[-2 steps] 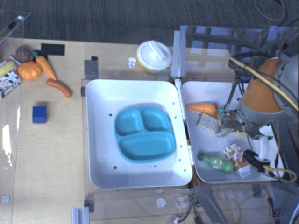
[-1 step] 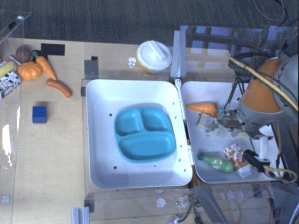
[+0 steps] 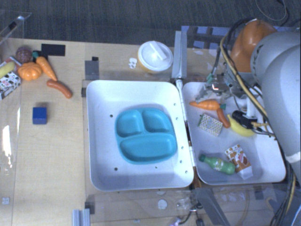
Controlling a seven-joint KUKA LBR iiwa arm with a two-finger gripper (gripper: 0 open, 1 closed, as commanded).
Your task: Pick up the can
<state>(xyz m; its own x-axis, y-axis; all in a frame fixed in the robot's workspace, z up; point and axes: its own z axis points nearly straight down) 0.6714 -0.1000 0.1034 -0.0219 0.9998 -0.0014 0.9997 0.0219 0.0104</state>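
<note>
In the right bin (image 3: 268,173) lies a small object with a speckled grey-green pattern (image 3: 210,125). It looks like the can on its side, though its shape is hard to read. My gripper (image 3: 214,89) hangs at the back of this bin, just above an orange carrot (image 3: 207,105). It is a short way behind the patterned object and apart from it. Wrist cables and the grey arm (image 3: 277,74) cover the bin's back right corner.
The right bin also holds a yellow banana (image 3: 241,126), a green bottle (image 3: 218,165), a small carton (image 3: 240,160) and a sausage (image 3: 224,118). A blue divided plate (image 3: 146,134) sits in the left bin (image 3: 101,173). A white lidded cup (image 3: 155,55) stands behind, with toy food (image 3: 30,71) and a blue cube (image 3: 40,115) at far left.
</note>
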